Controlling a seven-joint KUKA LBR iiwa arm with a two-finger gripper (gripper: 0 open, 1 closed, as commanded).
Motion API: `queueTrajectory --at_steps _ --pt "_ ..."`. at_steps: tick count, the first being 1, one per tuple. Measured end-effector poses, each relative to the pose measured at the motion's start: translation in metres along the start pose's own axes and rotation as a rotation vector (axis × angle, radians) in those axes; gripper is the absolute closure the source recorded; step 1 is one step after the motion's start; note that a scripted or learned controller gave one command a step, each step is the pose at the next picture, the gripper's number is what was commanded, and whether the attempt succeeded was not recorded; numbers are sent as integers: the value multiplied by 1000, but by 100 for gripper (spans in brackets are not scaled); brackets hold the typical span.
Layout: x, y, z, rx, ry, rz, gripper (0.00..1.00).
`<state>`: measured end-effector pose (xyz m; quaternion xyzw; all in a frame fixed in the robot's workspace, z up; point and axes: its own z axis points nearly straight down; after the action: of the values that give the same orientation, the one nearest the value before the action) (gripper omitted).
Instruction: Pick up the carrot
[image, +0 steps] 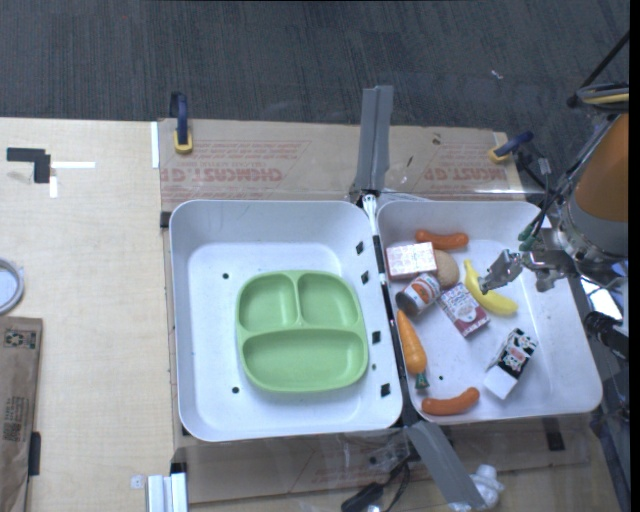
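Fingers (497, 270) spread over one banana (489, 293); one carrot (411, 344), two sausages (443, 240) lie apart.

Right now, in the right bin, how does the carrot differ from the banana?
The carrot is orange with a dark green tip at its lower end; the banana is yellow. The carrot is straight and tapers, while the banana curves. The carrot lies along the right bin's left wall, far from the gripper; the banana lies just beneath the gripper. Both lie flat on the bin floor, and both are elongated pieces of toy food.
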<state>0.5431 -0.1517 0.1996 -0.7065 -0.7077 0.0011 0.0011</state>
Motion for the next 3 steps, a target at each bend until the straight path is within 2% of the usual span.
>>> queueTrajectory --at_steps 1,2,3 --pt "44 -16 109 2 1 477 0" --pt "43 -17 101 6 0 481 100" --pt "129 -50 9 1 -1 496 100"
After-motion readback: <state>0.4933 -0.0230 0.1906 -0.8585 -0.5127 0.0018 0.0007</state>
